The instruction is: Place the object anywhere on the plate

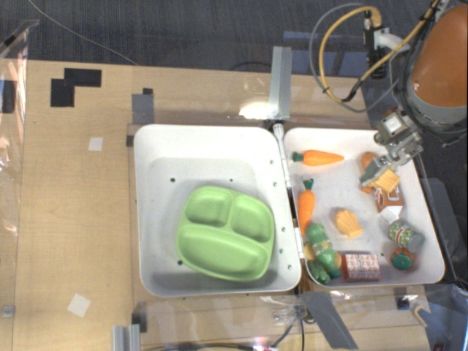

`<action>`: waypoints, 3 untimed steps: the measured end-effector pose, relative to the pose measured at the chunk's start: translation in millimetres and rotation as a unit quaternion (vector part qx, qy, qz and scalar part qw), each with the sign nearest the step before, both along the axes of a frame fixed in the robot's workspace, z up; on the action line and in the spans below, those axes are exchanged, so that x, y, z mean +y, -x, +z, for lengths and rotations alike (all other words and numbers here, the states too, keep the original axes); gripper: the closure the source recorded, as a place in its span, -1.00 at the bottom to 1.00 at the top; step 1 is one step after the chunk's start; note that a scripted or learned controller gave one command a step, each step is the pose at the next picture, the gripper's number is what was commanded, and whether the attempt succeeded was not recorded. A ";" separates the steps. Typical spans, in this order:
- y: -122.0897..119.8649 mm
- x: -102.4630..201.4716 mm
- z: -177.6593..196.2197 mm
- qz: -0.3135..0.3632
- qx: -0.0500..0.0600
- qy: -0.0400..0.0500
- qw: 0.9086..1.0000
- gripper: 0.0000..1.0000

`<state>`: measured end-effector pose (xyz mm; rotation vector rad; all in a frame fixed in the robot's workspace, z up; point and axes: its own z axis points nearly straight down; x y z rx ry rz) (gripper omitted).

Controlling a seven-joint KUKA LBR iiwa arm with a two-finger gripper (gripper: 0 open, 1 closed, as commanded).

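The fingers (380,168) hang low at the right bin's (431,269) far right corner, over an orange-and-yellow toy (386,181); I cannot tell if they pinch it; the green plate (227,232) waits in the left bin (153,196); a weak pinch could drop the toy between bins.
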<state>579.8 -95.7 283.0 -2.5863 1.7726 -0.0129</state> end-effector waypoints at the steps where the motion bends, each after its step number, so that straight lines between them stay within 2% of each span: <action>1: -76.5 -0.6 -77.1 0.040 0.007 -0.003 0.999 1.00; 2: 37.9 -4.8 -175.1 0.193 -0.003 0.004 0.981 1.00; 3: 2.7 78.0 -95.5 0.295 0.000 0.001 0.955 1.00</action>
